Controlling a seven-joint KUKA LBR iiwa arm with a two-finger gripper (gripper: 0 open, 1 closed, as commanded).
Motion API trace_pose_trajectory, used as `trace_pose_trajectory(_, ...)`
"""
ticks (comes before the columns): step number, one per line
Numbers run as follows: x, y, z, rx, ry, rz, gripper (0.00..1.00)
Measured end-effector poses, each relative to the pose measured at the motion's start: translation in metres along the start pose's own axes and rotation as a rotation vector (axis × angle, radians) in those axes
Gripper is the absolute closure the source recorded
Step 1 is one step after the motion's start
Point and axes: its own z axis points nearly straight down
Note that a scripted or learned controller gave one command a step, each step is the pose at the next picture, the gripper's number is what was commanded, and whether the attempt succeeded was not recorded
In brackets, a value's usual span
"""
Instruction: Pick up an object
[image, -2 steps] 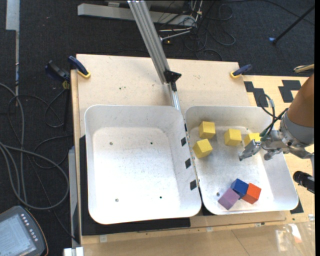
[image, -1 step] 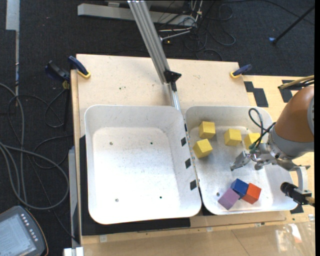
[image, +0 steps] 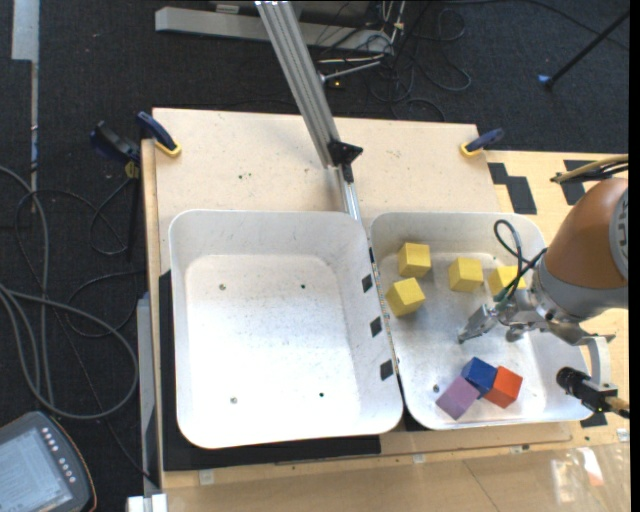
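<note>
Front corner: a grey handheld screen unit (image: 38, 468), smooth plastic, lies at the lower left on dark carpet and is cut off by the picture's edge.
Floor: black textured carpet (image: 70, 260) with loose black cables (image: 60, 300) curling over it.
Bench top: pale, speckled board (image: 260, 160), flat and matte, with a blue and yellow clamp (image: 158, 133) at the far left corner and another (image: 481, 142) at the far right.
Left bin: shallow white tray (image: 185, 300) with rounded corners, its floor dotted with small dark specks.
Right bin: white tray (image: 420, 410) of the same shape, just beside the left one, holding every block.
Yellow blocks: three matte cubes, one (image: 415, 259) at the far side, one (image: 406, 296) nearer the shared wall, one (image: 466, 274) to their right; a fourth yellow piece (image: 503, 278) is partly hidden behind the arm.
Near blocks: a blue cube (image: 480, 374), an orange-red cube (image: 505, 386) and a purple cube (image: 458, 398) touch in a cluster by the near wall.
Arm: grey body with an orange band (image: 590, 240), cut off at the right edge, hiding part of the right bin.
Gripper (image: 485, 325): metal fingers over the bin floor between the yellow and the near blocks, nothing seen between them; how wide they stand I cannot tell.
Pole: a slanted aluminium bar (image: 305, 90) crosses the bench down to the bins' shared wall.
</note>
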Motion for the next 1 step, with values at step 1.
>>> trace_pose_trajectory(1,-0.0002,0.0008,-0.011,-0.003,-0.001,0.0,1.0)
